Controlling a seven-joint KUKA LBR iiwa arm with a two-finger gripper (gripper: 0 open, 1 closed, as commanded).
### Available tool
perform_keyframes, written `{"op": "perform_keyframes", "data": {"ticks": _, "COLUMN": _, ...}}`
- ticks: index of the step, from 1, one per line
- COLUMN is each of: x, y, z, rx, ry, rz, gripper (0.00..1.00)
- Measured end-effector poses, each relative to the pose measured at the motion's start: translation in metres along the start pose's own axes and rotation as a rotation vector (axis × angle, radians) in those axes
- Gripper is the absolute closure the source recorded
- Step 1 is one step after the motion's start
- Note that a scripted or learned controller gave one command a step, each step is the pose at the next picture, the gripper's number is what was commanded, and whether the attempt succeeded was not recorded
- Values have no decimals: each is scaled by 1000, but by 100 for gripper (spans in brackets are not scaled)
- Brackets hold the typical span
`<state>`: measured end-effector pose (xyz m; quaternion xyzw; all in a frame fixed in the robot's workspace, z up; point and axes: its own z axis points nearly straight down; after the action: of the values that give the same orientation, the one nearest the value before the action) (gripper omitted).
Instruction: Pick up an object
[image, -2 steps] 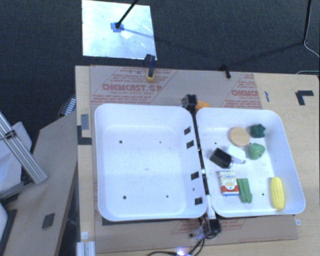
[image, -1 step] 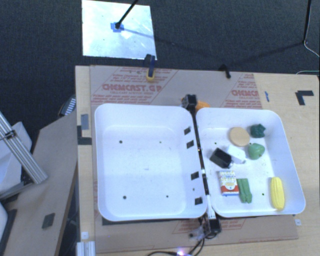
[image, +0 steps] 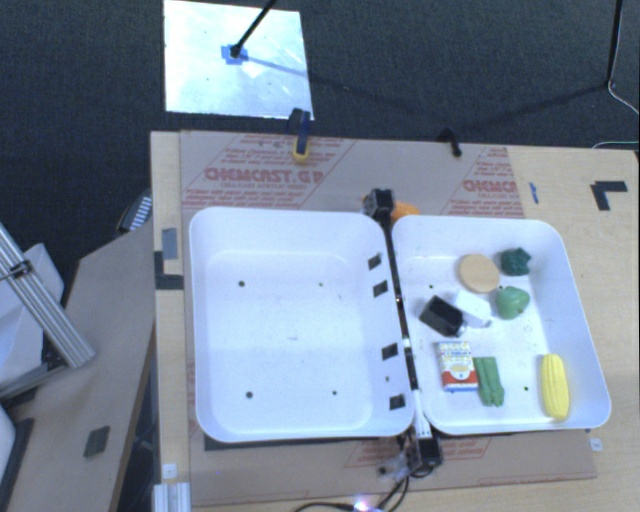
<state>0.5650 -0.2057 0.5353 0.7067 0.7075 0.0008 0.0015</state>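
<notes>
Corn cob (image: 554, 386), green pod (image: 489, 381), small carton (image: 456, 365) in right-side bin (image: 432, 268)

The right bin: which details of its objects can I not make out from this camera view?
- Small carton: its printed label is too small to read.
- White object: partly hidden behind the black block, so its shape is unclear.
- Two green items: too small and blurred to identify.
- Orange thing: beyond the right bin, partly hidden by its rim.
</notes>
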Motion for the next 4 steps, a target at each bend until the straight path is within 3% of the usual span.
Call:
{"op": "perform_keyframes", "data": {"ticks": 1, "x": 0, "y": -60, "z": 148, "rx": 17, "ry": 6, "rz": 3, "gripper": 100}}
{"op": "perform_keyframes", "data": {"ticks": 2, "x": -1, "y": -65, "z": 15, "rx": -13, "ry": -5, "rz": -4, "gripper": 100}}
{"op": "perform_keyframes", "data": {"ticks": 4, "x": -1, "y": -79, "z": 0, "rx": 0, "ry": 0, "rz": -2, "gripper": 100}}
